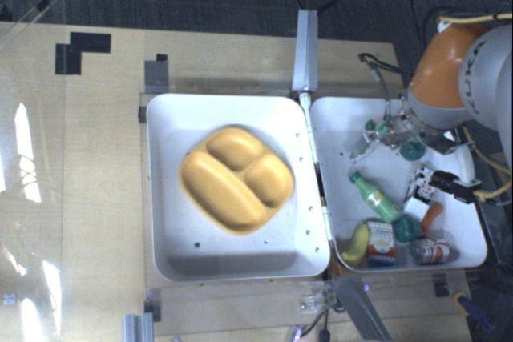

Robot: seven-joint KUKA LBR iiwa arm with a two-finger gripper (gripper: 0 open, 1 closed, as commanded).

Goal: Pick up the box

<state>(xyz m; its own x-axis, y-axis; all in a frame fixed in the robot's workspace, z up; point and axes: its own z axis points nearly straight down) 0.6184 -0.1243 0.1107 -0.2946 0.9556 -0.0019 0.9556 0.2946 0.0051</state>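
Box [381,242], a small colourful carton, is found in the right-hand bin [337,120], against that bin's near wall and well apart from the gripper [390,130], which hangs over the far part of the same bin. From the gripper the box lies towards the camera's side of the bench and very slightly to the view's left, so the coming move is judged to be mostly a straight travel across the bin towards its near wall, followed by a descent. A green bottle [375,198] is laid slantwise between the gripper and the box, roughly midway along that line. The box is flanked closely: a banana [357,245] is pressed against it on the view's left and a teal object [406,229] sits just beside it on the view's right, with a can [433,252] further right. The box's longer side seems to run from far to near, though this is not clearly shown. Whether the gripper is open or closed cannot be told, as its tip is blurred among cables and glare
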